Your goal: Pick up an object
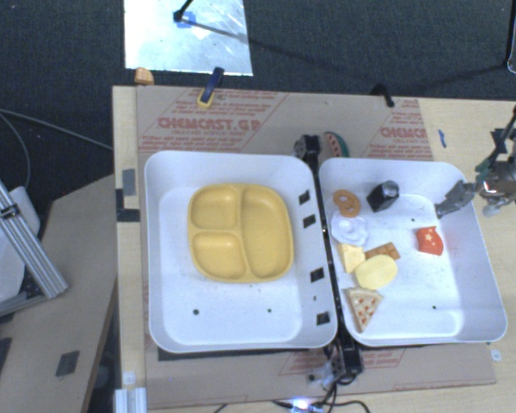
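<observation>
Left white bin (168,317): a yellow three-compartment plastic tray (241,232) is held at its centre.
Right white bin (473,308): toy food is gathered along its left side.
Gripper (466,193): seen above the right bin's upper right rim; nothing is seen between its fingers, and how far they are parted cannot be told.
Red toy piece (429,241): lies just below the gripper.
Black block (383,195): lies near the bin's top.

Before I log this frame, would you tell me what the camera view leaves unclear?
- Gripper: small and blurred; finger state unreadable.
- Arm: cut off by the right edge.
- Black object in the right bin: too small to identify.
- Object behind the bins: partly hidden by the rims.
</observation>
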Controlling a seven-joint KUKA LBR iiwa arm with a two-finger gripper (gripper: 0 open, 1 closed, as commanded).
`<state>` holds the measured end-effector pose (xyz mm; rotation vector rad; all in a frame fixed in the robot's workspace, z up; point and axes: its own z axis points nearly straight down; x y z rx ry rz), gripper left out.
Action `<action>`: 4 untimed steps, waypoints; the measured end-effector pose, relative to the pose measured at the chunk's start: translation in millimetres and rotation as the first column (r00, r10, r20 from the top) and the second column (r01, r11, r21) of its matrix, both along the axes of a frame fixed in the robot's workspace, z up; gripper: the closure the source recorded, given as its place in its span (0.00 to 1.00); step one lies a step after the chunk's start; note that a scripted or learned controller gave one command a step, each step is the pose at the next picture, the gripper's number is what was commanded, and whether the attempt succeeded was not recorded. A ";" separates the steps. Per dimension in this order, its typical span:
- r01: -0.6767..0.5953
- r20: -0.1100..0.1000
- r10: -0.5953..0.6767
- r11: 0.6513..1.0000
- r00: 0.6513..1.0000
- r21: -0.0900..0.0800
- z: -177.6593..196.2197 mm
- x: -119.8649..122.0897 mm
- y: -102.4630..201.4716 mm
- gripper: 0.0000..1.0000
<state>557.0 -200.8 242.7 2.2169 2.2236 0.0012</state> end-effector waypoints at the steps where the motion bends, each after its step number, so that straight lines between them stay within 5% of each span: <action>1: -0.002 0.013 0.002 1.000 1.000 -0.005 124.4 -14.7 -6.7 0.00; 2: -0.003 0.016 0.003 1.000 1.000 -0.005 237.3 -51.4 6.7 0.00; 3: -0.007 0.008 0.007 1.000 1.000 -0.004 241.0 -49.7 6.6 1.00; 4: 0.002 0.002 -0.002 1.000 1.000 -0.001 250.1 -57.8 -5.9 1.00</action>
